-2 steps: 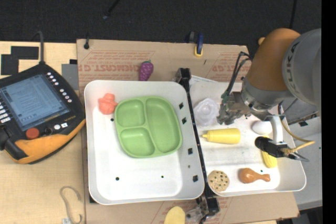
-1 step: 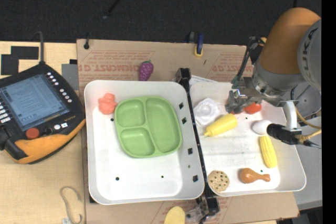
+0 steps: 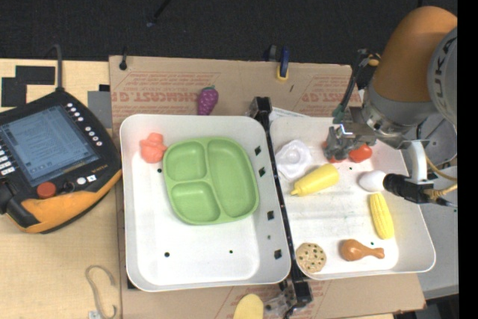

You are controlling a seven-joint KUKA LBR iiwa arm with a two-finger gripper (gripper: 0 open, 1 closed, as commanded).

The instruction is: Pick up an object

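Observation:
My gripper (image 3: 340,152) hangs low over the back of the right bin (image 3: 418,265), right against a small red object (image 3: 361,153). Red shows on both sides of the gripper's tip, and I cannot make out whether it is held. Just in front lie a yellow cone-shaped piece (image 3: 315,180) and a white egg (image 3: 371,181). A corn cob (image 3: 381,215), a brown drumstick (image 3: 361,250) and a cookie (image 3: 311,258) lie nearer the front. A crumpled white piece (image 3: 293,155) sits to the gripper's left.
The left bin (image 3: 149,250) holds a green divided plate (image 3: 210,181) and a pink-orange toy (image 3: 152,148). Purple grapes (image 3: 208,100) lie behind it on the cardboard, and a yellow piece (image 3: 249,306) lies in front. A teach pendant (image 3: 52,153) lies at the far left.

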